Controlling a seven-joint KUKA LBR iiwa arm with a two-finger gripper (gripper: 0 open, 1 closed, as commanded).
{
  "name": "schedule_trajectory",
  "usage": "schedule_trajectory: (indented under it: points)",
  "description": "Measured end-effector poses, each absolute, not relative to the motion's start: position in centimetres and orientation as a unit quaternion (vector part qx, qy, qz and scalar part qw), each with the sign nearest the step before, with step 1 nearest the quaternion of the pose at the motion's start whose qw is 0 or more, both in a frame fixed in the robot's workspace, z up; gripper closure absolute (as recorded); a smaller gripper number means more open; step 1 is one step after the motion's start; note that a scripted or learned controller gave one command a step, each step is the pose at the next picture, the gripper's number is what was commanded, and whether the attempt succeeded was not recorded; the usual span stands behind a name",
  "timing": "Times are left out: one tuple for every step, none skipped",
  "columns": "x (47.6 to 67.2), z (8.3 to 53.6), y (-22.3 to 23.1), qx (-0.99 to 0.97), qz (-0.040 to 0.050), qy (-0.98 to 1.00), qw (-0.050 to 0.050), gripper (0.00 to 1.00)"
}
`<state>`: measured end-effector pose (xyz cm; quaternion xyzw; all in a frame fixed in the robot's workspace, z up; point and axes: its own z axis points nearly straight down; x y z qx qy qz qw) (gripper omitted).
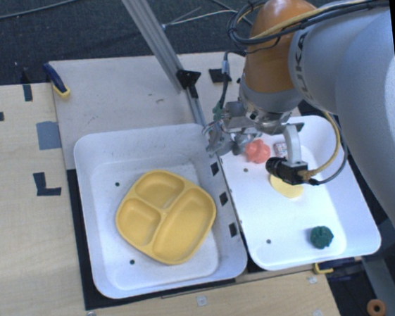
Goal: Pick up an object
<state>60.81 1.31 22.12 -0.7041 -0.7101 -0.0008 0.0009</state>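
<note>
Camera view: tool [242,141] beside pink object [257,152], yellow piece [287,186].

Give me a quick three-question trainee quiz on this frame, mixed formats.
1. True or false: the yellow divided plate lies in the right bin.
2. Multiple choice: which object sits nearest the right bin's front edge? A) pink object B) green object C) pale yellow object
3. Fill in: the gripper hovers near the ___ between the two bins.

Key:
1. False, it lies in the left bin.
2. B.
3. Divider (the shared inner walls).
</note>
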Motion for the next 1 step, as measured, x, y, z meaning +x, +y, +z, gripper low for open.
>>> schedule_trajectory:
  points:
    - [61.48, 21.72, 7.06, -0.704, -0.0001, -0.71, 0.001, 1.0]
